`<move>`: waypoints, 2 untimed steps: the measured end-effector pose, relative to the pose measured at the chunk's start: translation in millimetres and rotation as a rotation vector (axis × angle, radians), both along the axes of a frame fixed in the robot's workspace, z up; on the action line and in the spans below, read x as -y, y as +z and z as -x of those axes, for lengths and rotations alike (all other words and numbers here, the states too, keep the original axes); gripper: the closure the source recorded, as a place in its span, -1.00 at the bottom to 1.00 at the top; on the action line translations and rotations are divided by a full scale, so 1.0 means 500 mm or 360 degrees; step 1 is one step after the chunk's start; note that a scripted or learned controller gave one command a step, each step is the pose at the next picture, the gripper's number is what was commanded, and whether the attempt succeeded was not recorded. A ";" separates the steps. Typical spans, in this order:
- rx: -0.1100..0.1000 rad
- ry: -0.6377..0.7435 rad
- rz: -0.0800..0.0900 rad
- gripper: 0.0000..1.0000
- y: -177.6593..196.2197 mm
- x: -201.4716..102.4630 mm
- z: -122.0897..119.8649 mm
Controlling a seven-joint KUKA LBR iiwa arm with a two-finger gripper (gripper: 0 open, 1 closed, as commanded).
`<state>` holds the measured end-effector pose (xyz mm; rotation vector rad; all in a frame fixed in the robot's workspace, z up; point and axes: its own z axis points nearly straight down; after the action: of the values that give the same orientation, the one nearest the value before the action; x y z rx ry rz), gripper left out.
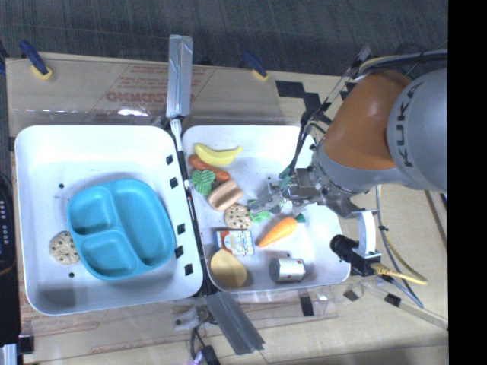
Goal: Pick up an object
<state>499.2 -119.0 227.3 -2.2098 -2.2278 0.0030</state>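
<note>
One gripper [268, 198] poised low beside carrot [276, 230], grip state unreadable; approach step, next needs centring then closing.

Dark grey carpeted floor [114, 10]; cardboard-covered bench top [228, 78]; blue clamps [36, 59] on its far edge; even overhead lighting.

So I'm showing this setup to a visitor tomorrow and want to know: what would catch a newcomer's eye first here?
Probably the arm's big orange band at the right, looming over the right bin. Next, the bright blue divided plate in the left bin, with a lone cookie touching its left edge. Then the crowd of toy food in the right bin: a banana at the top, a carrot near the gripper.
</note>
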 end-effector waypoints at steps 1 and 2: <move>0.0001 -0.0004 0.0003 -1.00 -0.265 0.079 -0.031; 0.0016 0.0094 0.0006 -1.00 -0.060 0.142 -0.076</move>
<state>537.1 -190.1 197.2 -2.1497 -2.2990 -0.0039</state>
